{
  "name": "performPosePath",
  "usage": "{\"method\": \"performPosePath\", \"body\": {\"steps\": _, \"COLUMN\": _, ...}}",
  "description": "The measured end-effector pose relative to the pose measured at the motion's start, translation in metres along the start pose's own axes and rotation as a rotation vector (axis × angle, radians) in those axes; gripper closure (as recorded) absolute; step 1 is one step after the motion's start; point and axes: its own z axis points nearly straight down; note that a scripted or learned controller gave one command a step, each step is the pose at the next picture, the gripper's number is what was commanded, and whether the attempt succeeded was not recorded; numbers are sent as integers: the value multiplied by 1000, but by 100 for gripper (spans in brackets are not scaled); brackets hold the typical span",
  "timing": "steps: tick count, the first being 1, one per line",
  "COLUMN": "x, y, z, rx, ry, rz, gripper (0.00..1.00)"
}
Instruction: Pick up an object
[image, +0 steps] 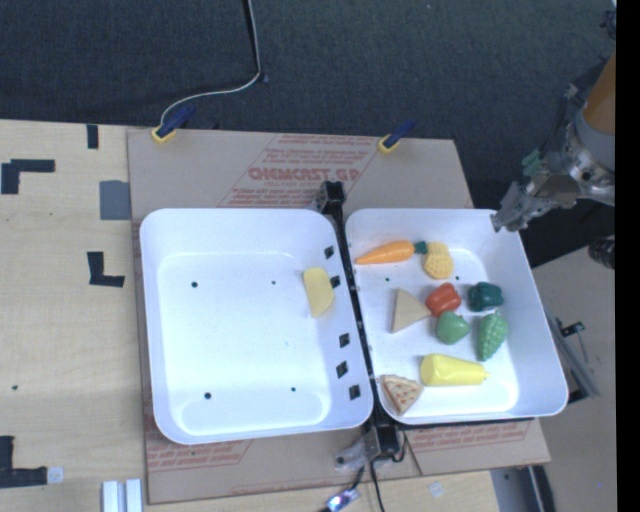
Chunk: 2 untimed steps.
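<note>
Hovering at the frame's right edge, above the right bin's (520, 262) upper corner: gripper (508, 215), grip state impossible to tell. Lying centre-frame in the left bin (165, 300): yellow slice (318, 291). Crowding the right bin: carrot (387, 253), other toy foods.

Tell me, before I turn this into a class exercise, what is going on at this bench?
A robot arm reaches in from the right, its gripper hovering over the upper right corner of the right bin; nothing shows between its fingers. That bin holds toy foods, among them a carrot, a corn cob and a red pepper. The left bin holds a single yellow piece near the divider. Nothing has been picked up yet.
</note>
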Motion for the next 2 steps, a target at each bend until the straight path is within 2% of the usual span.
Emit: {"method": "performPosePath", "body": {"steps": 2, "x": 3, "y": 50, "z": -242, "rx": 3, "ry": 1, "rz": -4, "gripper": 100}}
